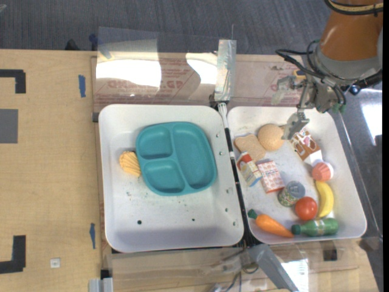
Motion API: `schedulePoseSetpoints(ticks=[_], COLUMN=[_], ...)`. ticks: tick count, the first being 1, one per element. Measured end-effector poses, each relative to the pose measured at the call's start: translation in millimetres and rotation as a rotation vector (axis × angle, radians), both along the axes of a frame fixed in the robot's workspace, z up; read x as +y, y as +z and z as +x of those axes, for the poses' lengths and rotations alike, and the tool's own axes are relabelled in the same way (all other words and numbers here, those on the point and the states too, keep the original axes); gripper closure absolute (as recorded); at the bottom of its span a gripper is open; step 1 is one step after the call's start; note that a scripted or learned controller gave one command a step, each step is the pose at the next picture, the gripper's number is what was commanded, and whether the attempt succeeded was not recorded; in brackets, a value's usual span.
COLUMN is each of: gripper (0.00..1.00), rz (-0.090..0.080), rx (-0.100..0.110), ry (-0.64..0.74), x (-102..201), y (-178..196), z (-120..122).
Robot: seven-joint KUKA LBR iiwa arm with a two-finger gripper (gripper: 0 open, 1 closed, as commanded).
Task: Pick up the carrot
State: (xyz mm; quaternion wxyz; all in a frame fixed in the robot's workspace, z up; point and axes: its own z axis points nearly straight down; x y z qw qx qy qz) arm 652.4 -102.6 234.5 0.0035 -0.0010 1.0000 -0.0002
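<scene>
One carrot (273,225) lies at the right bin's (351,163) near edge; the gripper (298,125) hovers far behind, finger state unclear.

The scene is evenly and brightly lit. Strong glare is thrown off the clear sheet (155,72) behind the bins (washed nearly white). Slight softness is seen throughout.

The carrot (272,225) lies at the right bin's (352,181) near edge, beside a tomato (306,208) and green bottle (316,227) — well apart from the gripper (296,125), which hangs over the bin's far end. A teal tray (175,158) sits in the left bin (115,181).
</scene>
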Motion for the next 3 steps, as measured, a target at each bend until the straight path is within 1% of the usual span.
schedulePoseSetpoints(ticks=[1,2,3], gripper=[0.00,0.00,0.00], rz=[0.002,0.000,0.001], rx=[0.003,0.007,-0.013], ry=[-0.058,-0.051,-0.061], x=[86,27,-7], y=[-15,-51,-131], z=[-72,-56,-20])
